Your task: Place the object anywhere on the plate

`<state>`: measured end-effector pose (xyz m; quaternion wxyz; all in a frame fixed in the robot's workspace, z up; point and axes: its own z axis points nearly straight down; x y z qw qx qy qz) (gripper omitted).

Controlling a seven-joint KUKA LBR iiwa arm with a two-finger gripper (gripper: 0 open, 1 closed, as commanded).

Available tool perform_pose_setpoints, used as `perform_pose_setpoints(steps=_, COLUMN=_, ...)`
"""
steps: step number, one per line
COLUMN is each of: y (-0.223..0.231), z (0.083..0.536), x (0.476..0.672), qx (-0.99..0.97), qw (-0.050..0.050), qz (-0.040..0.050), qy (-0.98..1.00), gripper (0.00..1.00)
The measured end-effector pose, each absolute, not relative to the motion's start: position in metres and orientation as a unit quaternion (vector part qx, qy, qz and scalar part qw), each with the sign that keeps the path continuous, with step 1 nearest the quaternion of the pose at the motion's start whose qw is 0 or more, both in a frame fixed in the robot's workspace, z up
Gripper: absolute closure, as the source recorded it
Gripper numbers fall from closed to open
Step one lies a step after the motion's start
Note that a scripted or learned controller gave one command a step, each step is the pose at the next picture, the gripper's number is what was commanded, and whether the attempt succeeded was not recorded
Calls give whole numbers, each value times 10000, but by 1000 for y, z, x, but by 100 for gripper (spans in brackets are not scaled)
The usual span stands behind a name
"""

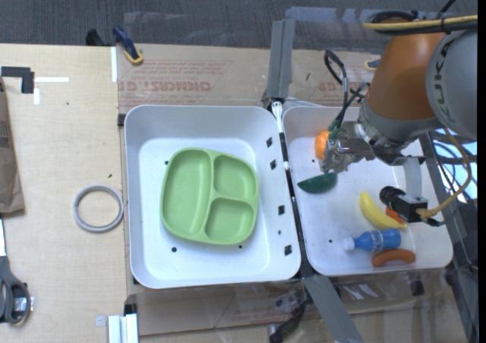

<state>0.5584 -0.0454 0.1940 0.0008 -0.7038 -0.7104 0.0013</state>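
We see the green plate [210, 196] lying in the left bin [144, 258]. Over the right bin [330, 254] the gripper [334, 158] hangs at ten o'clock (beside an orange object [322, 144]); a dark green object [317, 182] lies just below. Its grip we cannot tell.

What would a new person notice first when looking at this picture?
Probably the green plate, lying in the middle of the left bin with three compartments. Next, the arm with its orange band, reaching from the right over the right bin, its gripper near an orange object at the back left. A banana, a blue bottle and a dark green piece also lie there.
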Motion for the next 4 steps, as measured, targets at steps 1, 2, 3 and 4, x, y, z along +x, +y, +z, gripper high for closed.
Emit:
perform_pose_setpoints(steps=1, y=8, z=191, x=528, qx=-6363, qw=10, qz=12, qy=-7714, gripper=100)
perform_pose_setpoints(steps=2, y=45, z=270, x=515, qx=-5997, qw=-1, qz=6, qy=-8002, gripper=100)
perform_pose_setpoints(steps=3, y=101, z=258, x=513, qx=-5197, qw=8, qz=17, qy=-8543, gripper=100)
perform_pose_setpoints(steps=4, y=155, z=241, x=517, qx=-4331, qw=7, qz=15, qy=-9013, gripper=100)
